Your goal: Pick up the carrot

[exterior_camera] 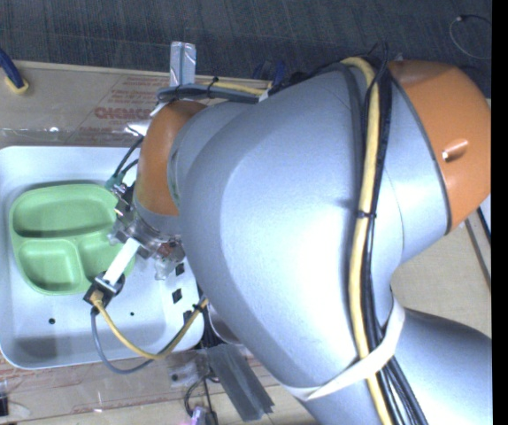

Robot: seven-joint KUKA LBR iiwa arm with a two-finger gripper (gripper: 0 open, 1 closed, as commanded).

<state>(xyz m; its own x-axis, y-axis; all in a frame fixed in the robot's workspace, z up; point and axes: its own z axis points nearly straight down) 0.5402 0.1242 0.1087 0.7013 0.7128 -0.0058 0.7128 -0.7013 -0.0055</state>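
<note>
**Op A:** I'm looking down on the left white bin (6, 264). A green divided tray (55, 237) lies in it, toward its far-left side, probably as a sorting target. I can't pick out the carrot; the arm (325, 237) covers much of the view, so it may be underneath.

**Op B:** Same here. The arm reaches in from the right, orange band (157, 166) over the bin, wrist angled down beside the tray's right edge. The gripper (152, 246) sits there, but whether it's spread or pressed together I can't tell.
</note>
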